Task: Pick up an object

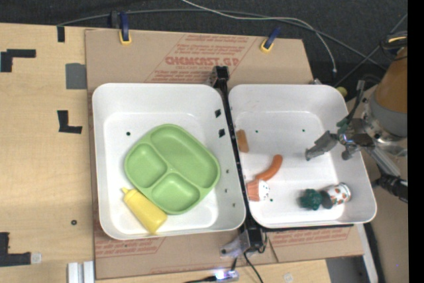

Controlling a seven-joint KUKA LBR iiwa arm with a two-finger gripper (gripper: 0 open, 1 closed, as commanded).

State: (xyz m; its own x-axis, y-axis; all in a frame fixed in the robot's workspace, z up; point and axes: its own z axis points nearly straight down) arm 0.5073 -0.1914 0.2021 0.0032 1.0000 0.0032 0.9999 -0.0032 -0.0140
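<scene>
On the table (46,162) sit two white bins; the left bin (106,109) holds a green divided plate (172,168) at its middle and a yellow bottle (142,210) toward its near left corner. The right bin (291,97) carries the likelier targets: an orange sausage-like piece (268,169) near its middle, a small orange-and-white item (257,191) by its near left edge, and a dark green lump (310,199) touching a small red-and-white toy (338,194) at the near right corner. The claw (334,144) hangs over the right edge, spread, pinching nothing. Risks: clipping the bin wall, or nudging the paired items apart and closing on neither.
</scene>
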